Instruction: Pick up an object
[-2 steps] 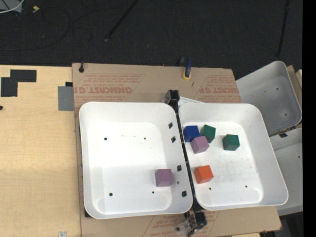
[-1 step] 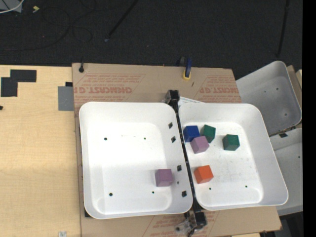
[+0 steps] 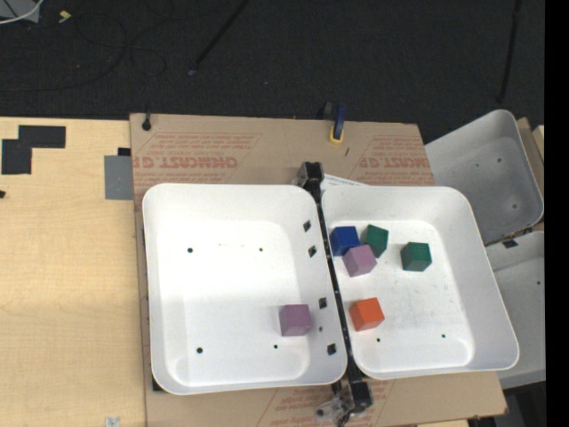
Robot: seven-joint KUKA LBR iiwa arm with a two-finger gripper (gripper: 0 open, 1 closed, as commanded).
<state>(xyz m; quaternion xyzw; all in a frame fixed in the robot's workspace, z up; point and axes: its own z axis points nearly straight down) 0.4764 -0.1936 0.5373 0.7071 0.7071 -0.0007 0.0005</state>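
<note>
on the bench (image 3: 62, 265), a pale wooden top, lies a brown cardboard sheet (image 3: 231, 154) with red print, and the two white bins sit side by side on it. left bin (image 3: 178, 212) and right bin (image 3: 453, 212) touch along a dark seam held by small black clips (image 3: 311, 174) at its far and near ends. beyond the far edge of the cardboard the floor (image 3: 267, 43) is dark, with thin cables across it. at the far right a white panel (image 3: 489, 163) stands tilted, just beside the right bin's far corner. a small blue and yellow clamp (image 3: 337, 124) grips the cardboard's far edge.

the left bin holds one light purple block (image 3: 295, 319), near its near right corner and close to the seam. the right bin holds five blocks, all toward its left half. a blue block (image 3: 344, 239) sits nearest the seam, and a second purple block (image 3: 359, 260) touches it on the near side. a small green block (image 3: 378, 239) stands just right of the blue one and touches the purple one. a larger green block (image 3: 415, 256) sits apart, further right. an orange block (image 3: 366, 314) lies nearer, alone, close to the seam.

as for the arm's gripper, i cannot tell how its jaws stand.
</note>
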